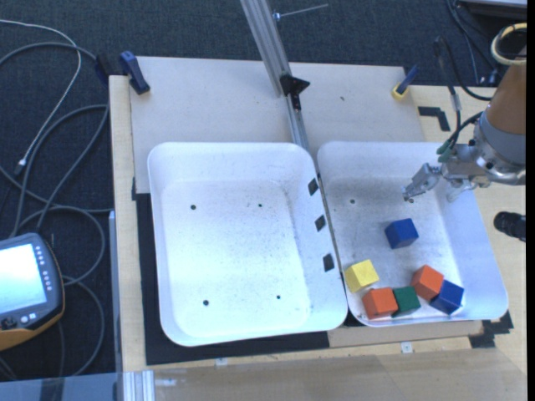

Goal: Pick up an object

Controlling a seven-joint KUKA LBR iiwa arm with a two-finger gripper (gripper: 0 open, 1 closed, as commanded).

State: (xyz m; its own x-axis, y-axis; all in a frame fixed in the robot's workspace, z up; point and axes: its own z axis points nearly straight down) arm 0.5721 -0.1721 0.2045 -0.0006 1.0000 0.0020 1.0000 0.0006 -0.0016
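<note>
White plastic is making up both shallow bins, and the right bin (468, 224) is serving as the landmark for these notes. Sitting alone near that bin's middle is a blue cube (401, 232), well apart from the other blocks. Crowding along the bin's near rim are a yellow cube (362, 275), an orange cube (380, 302), a green cube (407, 299), a second orange cube (427, 281) and a second blue cube (449, 296), several of them touching; the bin floor is probably tilting or bowing that way, which would explain why they are bunching against the rim. The left bin (167, 174) is lying just beside the right bin, the two rims meeting along a line of small black clips. The gripper (418, 187) is hanging over the far half of the right bin, reaching in from the bin's right side on the grey arm with its orange band. Nothing is lying between the fingers; whether they are parted or closed is too small and blurred to tell. The lone blue cube is resting on the bin floor toward the near side of the fingertips, near them but apart, not touching. By my judgement that cube is the easiest pick, since it is standing clear of neighbours and walls, and the gripper would be needing to shift toward the bin's near rim and descend.
</note>
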